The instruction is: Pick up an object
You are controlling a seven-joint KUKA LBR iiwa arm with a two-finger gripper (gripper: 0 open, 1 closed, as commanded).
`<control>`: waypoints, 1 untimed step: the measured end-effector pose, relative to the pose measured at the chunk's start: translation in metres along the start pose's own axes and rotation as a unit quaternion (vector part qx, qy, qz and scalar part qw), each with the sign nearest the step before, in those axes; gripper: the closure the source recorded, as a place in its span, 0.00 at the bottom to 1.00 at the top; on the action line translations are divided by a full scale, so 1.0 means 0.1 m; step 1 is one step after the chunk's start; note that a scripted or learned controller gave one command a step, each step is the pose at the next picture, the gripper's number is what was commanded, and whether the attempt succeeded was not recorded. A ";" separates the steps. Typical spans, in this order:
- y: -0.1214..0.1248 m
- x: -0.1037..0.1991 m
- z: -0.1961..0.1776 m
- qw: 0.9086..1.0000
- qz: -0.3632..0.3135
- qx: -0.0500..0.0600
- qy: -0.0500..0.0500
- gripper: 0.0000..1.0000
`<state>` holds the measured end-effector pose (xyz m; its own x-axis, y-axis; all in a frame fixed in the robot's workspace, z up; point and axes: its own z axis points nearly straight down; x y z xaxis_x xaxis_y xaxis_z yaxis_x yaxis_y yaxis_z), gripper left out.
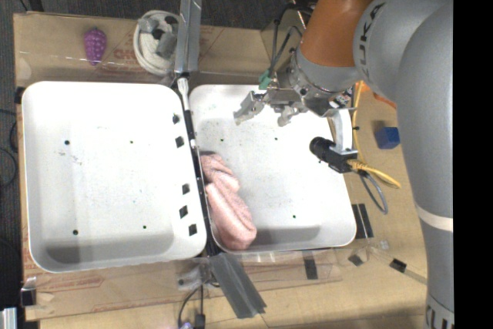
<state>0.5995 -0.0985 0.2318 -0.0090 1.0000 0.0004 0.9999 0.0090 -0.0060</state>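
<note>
Cloth, pink and crumpled (226,202), is lying in the right bin (323,200), bunched against that bin's left wall and running from about mid-wall down toward the near corner; it is being judged soft, light and limp, unlikely to slip but likely to sag and trail when lifted; a hold is best taken on the raised fold at the middle of the bundle, where enough thickness is offered for two fingers to bite, rather than on a thin edge lying flat on the floor. The gripper (266,109) is being held over the far part of the same bin, near its back wall; its jaws are seen spread apart with nothing between them. The cloth is lying well apart from the jaws, nearer the camera and to the view's left of them, so nothing is being touched at present.
</note>
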 end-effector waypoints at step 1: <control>-0.37 -0.05 1.41 0.991 -0.134 -0.001 0.000 0.00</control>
<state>0.5613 -0.1038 0.0912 -0.2733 0.9619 0.0013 0.9619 0.2733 -0.0031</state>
